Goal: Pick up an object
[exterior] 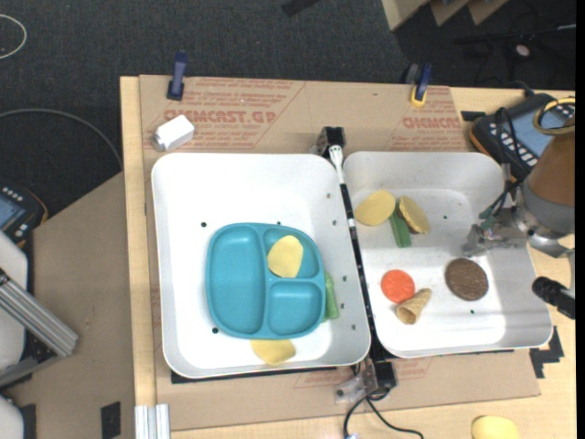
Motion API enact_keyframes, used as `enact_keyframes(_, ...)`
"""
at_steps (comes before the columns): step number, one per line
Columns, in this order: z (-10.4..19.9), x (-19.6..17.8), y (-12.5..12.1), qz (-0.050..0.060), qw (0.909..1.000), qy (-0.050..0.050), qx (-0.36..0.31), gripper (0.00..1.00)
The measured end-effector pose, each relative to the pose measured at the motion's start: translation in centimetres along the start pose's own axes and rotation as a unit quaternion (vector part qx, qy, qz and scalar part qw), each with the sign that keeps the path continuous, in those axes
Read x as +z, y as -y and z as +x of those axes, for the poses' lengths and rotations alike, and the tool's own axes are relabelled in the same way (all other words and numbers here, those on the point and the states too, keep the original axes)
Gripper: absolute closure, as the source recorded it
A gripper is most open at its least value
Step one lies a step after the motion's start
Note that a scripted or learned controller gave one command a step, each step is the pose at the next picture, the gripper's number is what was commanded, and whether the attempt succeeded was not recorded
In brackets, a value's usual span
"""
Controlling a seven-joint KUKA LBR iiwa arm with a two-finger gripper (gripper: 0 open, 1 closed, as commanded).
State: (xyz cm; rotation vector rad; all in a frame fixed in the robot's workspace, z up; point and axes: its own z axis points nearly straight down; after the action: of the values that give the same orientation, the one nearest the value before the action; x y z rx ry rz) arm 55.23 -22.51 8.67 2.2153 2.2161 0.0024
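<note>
The right bin (pixel 439 337) holds a yellow chip (pixel 375 208), a green bean (pixel 400 230), a tan taco-like piece (pixel 415 215), a red slice (pixel 398 285), a small cone (pixel 412 306) and a brown cookie (pixel 467 280). My gripper (pixel 483 235) hangs low at that bin's right side, just above and to the right of the cookie, with nothing visibly in it. In the left bin (pixel 178 245) lies a teal divided plate (pixel 242 282) with a yellow slice (pixel 285 256) on it. A second yellow piece (pixel 272 349) lies in front of the plate, and a green piece (pixel 330 296) rests at its right edge.
A small white box (pixel 174 133) sits on the cardboard behind the left bin. Two blue clamps (pixel 176 76) (pixel 420 85) grip the board's far edge. A handheld controller (pixel 512 135) lies at the back right, and a yellow object (pixel 494 426) sits at the front right.
</note>
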Motion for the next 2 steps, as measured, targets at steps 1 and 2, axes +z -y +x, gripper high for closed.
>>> enact_keyframes(1,0.1,0.2,7.4,0.006,1.0000,-0.003,0.002,1.00)
enact_keyframes(2,4.2,0.2,1.4,0.001,1.0000,-0.002,-0.003,1.00)
